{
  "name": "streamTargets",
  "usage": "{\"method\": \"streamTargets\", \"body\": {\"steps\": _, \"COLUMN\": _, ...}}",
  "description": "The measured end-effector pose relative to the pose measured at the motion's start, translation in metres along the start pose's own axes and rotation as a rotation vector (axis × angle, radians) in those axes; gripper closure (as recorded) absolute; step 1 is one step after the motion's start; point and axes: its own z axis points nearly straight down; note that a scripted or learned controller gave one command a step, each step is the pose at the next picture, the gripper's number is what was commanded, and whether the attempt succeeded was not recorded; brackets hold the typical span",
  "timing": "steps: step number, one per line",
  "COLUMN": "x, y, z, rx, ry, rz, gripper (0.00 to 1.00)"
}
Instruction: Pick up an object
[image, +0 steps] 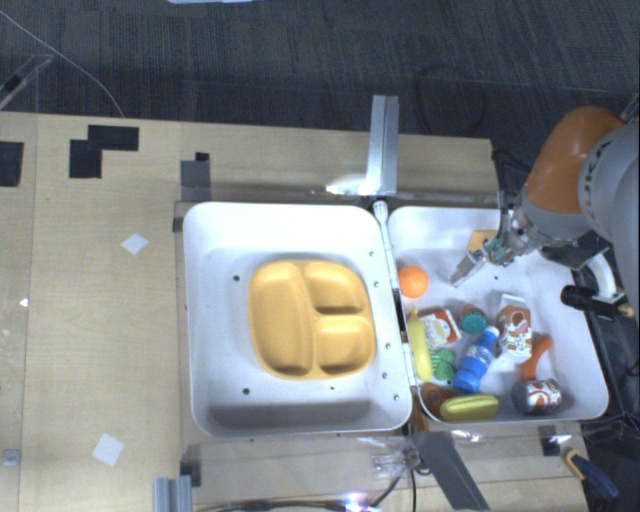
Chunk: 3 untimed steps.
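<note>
The right bin (440, 228) holds a heap of small objects along its near half: an orange ball (412, 281), a blue bottle (475, 362), a red and white packet (440, 328), a small carton (514, 330), a can (540, 396) and a yellow oblong fruit (468, 406). My gripper (476, 262) hangs low over the bin's far middle, right of the orange ball and above the heap. A small tan item (483, 240) lies just behind it. Nothing can be seen held in the gripper.
The left bin (210, 300) carries a yellow divided tray (308, 317). A metal post (384, 140) stands behind the wall between the two bins. The arm's orange band (565, 160) and grey wrist reach over the right bin's far right corner.
</note>
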Motion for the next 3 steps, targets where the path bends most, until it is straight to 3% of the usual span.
{"method": "streamTargets", "body": {"steps": 1, "x": 0.013, "y": -0.038, "z": -0.001, "rx": 0.000, "ry": -0.002, "rz": -0.194, "gripper": 0.00}}
{"method": "streamTargets", "body": {"steps": 2, "x": 0.014, "y": 0.026, "z": 0.001, "rx": 0.009, "ry": 0.007, "rz": -0.013, "gripper": 0.00}}
{"method": "streamTargets", "body": {"steps": 3, "x": 0.012, "y": 0.031, "z": -0.015, "rx": -0.006, "ry": -0.008, "rz": -0.023, "gripper": 1.00}}
